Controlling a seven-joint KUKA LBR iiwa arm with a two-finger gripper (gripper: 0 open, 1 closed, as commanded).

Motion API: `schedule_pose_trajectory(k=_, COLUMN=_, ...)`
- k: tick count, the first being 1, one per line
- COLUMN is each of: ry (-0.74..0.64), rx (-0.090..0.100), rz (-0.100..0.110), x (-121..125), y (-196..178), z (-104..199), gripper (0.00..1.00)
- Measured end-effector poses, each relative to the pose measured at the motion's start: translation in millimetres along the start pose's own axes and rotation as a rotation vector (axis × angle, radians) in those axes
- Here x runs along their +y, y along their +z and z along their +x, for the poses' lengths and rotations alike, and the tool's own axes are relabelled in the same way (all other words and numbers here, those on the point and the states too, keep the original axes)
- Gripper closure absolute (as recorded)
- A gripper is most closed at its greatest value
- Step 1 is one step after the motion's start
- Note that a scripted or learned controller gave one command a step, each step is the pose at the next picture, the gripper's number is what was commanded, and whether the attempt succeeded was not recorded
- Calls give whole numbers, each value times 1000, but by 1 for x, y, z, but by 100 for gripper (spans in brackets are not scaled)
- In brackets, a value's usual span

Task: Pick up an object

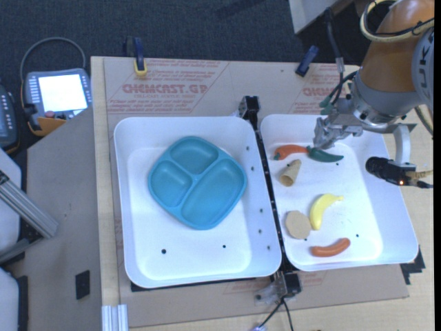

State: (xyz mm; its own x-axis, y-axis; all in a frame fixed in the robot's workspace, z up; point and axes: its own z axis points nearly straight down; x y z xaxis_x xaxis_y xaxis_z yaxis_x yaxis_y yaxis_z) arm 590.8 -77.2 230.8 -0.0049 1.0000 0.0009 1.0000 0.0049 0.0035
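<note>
Nothing is lifted yet: the gripper hovers at the right bin's twelve o'clock, over a green pepper; grip state probably unreadable here.

The surface is a pale brown board printed with faded red lettering, held at its far edge by a yellow-handled clamp and a blue one. Beyond it lies dark grey carpeted floor. At left, a handheld control pendant with a lit white screen rests beside a looped grey cable.
</note>
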Motion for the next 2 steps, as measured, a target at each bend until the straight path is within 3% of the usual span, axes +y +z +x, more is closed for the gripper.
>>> schedule_pose_trajectory(k=1, ry=0, rx=-2, rz=0, x=11, y=-2, z=56, gripper=100)
schedule_pose_trajectory(k=2, ry=-1, rx=0, rz=-1, x=42, y=-4, z=104, gripper=100)
